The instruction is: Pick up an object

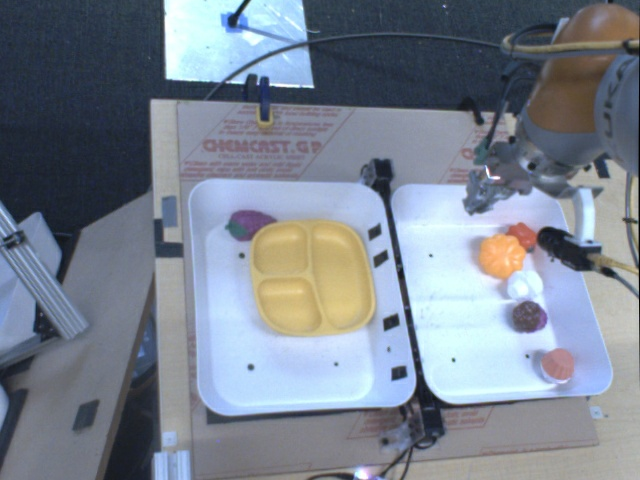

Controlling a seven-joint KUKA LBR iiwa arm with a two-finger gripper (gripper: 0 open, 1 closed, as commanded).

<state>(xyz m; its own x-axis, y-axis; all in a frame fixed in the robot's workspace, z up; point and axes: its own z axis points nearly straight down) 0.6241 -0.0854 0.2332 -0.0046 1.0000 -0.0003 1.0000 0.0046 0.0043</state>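
orange pumpkin-like toy [502, 255] | right bin, far right side | resting on floor, red piece [522, 235] touching behind

Bright, even overhead light (slight blur)

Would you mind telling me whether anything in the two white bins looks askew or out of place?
Slightly: the yellow three-compartment plastic tray lies rotated against the left white bin, partly covering a purple toy. Nothing looks spilled or damaged.
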